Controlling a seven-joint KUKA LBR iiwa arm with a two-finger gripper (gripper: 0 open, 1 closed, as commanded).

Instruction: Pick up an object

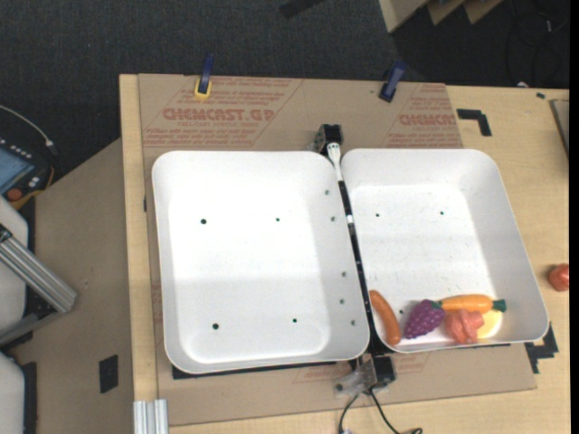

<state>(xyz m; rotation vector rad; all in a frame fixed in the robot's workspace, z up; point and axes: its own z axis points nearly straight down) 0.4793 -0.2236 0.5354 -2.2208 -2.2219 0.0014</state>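
Observation:
Several toy foods lie along the front edge of the right bin [425, 188]. An orange-red sausage [384, 316] rests against the bin's left wall. Beside it sits a purple grape bunch [422, 319]. An orange carrot with a green top [470, 303] lies to the right of the grapes. Below the carrot a red piece [460, 325] rests next to a pale yellow piece [488, 325].
The left bin [244, 197] sits beside the right one on a cardboard-covered bench [298, 107]. A small red object [559, 278] lies on the bench beyond the right bin. Blue clamps [204, 78] [393, 81] hold the cardboard's far edge.

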